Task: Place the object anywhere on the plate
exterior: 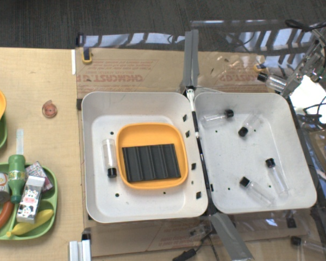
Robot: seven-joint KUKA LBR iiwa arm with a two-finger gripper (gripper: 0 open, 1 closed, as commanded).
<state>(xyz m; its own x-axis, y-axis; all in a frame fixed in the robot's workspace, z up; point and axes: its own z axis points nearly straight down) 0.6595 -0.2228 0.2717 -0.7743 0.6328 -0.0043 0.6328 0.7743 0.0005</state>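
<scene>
In the camera view, an orange plate (151, 135) with a dark ribbed inset sat mid-floor in the left bin (92, 162), one clear vial (108, 156) lying just beside its left rim. Four more black-capped vials (252, 188) lay scattered across the right bin (293, 200). What seemed to be the gripper (315, 56) hung beyond that bin's far right corner, lost in glare; whether it was apart or together I cannot tell. The vials' round, see-through bodies could roll or slip from a pinch.
</scene>
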